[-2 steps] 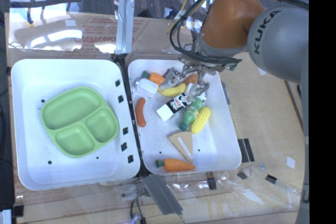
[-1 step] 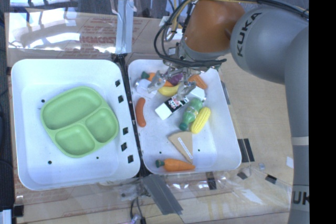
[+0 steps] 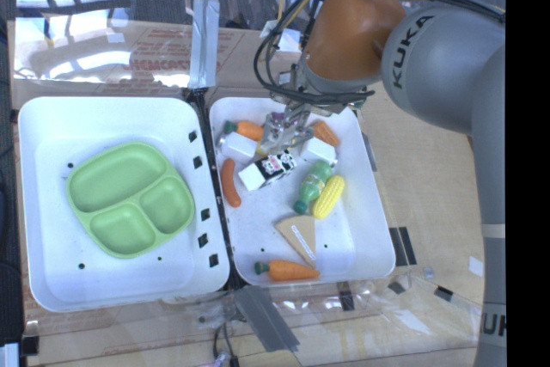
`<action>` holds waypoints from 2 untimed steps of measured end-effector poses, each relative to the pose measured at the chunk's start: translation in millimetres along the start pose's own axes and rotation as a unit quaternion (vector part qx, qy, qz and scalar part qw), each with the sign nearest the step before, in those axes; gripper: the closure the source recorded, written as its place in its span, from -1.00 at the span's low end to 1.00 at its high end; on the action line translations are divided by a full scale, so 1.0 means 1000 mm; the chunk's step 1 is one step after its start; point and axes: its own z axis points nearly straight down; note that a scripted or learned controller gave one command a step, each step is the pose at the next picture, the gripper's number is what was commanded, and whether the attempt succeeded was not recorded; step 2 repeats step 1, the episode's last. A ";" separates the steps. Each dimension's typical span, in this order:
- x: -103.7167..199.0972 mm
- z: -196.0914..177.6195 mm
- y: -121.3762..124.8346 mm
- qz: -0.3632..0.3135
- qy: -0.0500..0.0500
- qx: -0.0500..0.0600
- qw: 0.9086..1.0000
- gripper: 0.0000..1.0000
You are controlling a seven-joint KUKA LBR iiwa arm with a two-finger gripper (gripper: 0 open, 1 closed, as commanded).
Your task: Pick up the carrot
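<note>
From my screen the hand point(image 3: 286, 131) is low over the back half of the right bin point(image 3: 371, 219), hanging from the grey arm point(image 3: 438, 64) with its orange band point(image 3: 348, 34), and I cannot tell how wide it stands or whether it has hold of anything, since the wrist and cables point(image 3: 288, 21) crowd the spot. Just to its left I see a carrot point(image 3: 247, 131), green end pointing left, lying near the bin's back left corner. Another orange piece point(image 3: 325, 133) lies just to the hand's right (it may be a carrot too, I can't say). Directly under the hand are white blocks point(image 3: 249, 159) and a small black-and-white item point(image 3: 276, 166), close together. To their right a green bottle point(image 3: 311, 187) leans against an ear of corn point(image 3: 329, 196). A red sausage point(image 3: 230, 182) lies along the bin's left wall. Nearer the front there is a tan wedge point(image 3: 298, 238), and at the front edge a second carrot point(image 3: 288, 271) lies flat, green end to the left, well apart from the hand. The left bin point(image 3: 43, 185) holds a green divided plate point(image 3: 129, 198). Both bins sit side by side on the table point(image 3: 430, 185).
</note>
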 end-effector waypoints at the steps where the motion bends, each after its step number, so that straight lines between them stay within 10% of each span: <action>1: 0.038 -0.218 -0.001 -0.011 -0.001 -0.007 1.000 1.00; 2: 0.038 -0.218 -0.001 -0.011 -0.001 -0.007 1.000 1.00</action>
